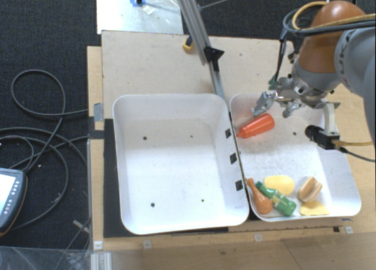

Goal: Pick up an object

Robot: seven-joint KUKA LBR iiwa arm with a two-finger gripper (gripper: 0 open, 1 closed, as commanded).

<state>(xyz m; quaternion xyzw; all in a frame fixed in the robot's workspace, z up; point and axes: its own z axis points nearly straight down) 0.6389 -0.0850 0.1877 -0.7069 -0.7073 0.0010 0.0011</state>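
The right bin [343, 172] holds an orange-red carrot [257, 126] that lies tilted near its upper left wall, close to the divide with the left bin [126, 145]. The grey arm [346, 45] reaches in from the right. Its gripper [275, 105] hangs just above the carrot's upper end; whether the fingers are spread or pressed together cannot be told. Small toy foods [285, 195] crowd the lower edge, and the bin's middle floor stays free.

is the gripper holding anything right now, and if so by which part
Nothing is held. The gripper hangs over the right bin, just above the orange carrot, which lies on the bin floor, not between the fingers.
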